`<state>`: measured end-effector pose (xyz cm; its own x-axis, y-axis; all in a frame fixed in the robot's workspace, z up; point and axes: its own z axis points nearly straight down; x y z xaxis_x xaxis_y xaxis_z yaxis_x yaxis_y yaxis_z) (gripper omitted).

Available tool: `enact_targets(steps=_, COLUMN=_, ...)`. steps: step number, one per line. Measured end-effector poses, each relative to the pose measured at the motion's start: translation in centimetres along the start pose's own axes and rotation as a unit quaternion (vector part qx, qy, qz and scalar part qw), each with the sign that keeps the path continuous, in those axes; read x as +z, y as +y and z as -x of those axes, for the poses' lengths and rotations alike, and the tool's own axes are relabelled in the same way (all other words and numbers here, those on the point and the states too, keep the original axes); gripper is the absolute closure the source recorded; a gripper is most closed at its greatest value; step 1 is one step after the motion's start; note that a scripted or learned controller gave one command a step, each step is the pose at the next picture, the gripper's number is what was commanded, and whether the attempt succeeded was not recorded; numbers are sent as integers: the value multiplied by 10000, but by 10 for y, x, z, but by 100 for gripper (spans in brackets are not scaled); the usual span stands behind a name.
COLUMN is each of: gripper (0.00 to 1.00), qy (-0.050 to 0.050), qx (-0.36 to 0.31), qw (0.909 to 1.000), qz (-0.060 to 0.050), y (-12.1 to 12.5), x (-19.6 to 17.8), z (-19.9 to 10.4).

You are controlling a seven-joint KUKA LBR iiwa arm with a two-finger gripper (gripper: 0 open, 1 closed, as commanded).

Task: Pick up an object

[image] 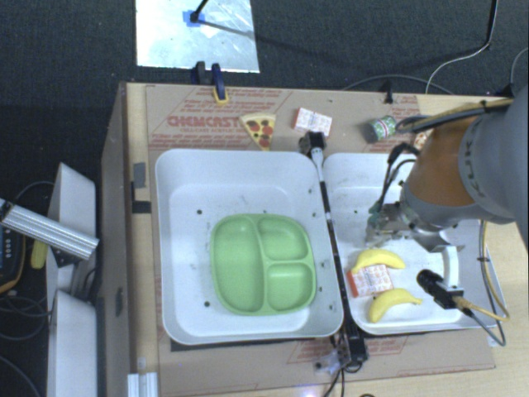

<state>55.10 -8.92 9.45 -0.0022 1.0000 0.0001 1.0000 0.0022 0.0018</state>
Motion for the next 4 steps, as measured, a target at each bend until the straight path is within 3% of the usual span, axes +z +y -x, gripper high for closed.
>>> enact_targets(steps=1, gripper=0, qy=0, qx=0, qw=10000, qz=0, y=0, x=0, z=0)
enact_targets(steps=2, gripper=0, qy=-4, qx=7, qw=10000, qz=-5, y=-49, x=10, z=16)
enact_targets(steps=3, gripper=0, qy=-11, qx=10, qw=10000, qz=7, y=-40, x=-35, z=60)
enact_targets(steps=4, gripper=0, qy=-1, qx=5, qw=10000, qz=0, y=-58, x=10, z=38)
